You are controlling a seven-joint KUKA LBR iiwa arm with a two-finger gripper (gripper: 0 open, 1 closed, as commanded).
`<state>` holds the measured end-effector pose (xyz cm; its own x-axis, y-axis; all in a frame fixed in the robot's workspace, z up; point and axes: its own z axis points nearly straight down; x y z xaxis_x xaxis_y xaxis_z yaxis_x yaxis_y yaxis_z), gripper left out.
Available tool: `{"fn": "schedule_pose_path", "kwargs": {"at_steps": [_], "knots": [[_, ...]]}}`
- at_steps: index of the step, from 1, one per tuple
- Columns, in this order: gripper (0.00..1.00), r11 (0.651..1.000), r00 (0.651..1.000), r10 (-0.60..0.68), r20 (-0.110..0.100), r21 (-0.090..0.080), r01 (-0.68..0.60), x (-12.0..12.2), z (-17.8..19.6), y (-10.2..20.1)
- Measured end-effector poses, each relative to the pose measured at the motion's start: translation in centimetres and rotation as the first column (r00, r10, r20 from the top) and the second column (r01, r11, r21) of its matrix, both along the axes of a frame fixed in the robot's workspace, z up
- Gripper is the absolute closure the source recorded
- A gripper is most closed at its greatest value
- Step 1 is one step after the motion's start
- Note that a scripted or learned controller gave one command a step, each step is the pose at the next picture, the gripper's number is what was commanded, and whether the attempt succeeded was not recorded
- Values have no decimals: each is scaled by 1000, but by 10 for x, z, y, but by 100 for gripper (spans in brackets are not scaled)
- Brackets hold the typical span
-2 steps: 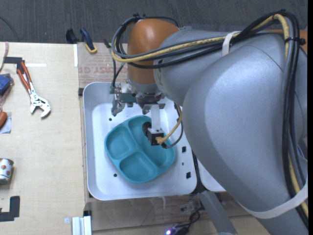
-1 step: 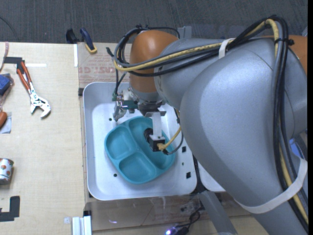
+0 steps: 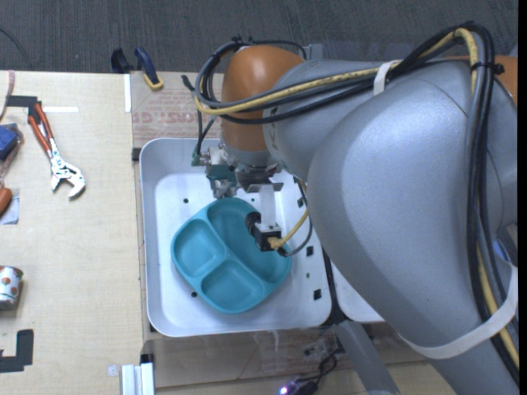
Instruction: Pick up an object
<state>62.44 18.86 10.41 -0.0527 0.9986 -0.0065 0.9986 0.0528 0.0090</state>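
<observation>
Teal divided plate (image 3: pixel 226 263) (tilted) — under arm's jaws

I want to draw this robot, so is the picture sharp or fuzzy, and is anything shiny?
In the camera view the teal divided tray and the white bin look sharp; the big grey arm, close to the lens, looks a bit soft and carries a pale sheen. The orange band has a soft highlight, and the wrench on the wooden bench glints.

This looks like a workshop or robot lab. A big grey robot arm (image 3: pixel 412 179) reaches over a wooden bench (image 3: pixel 74 286). Pliers (image 3: pixel 53 155) and clamps (image 3: pixel 136 62) lie nearby.
</observation>
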Motion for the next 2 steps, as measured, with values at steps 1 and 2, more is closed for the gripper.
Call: {"fn": "schedule_pose_path", "kwargs": {"at_steps": [1, 2], "knots": [[0, 1000, 1000, 0, -1, 0, 0, 0, 0, 0], [0, 1000, 1000, -7, -10, 4, 7, 35, 4, 36]]}}
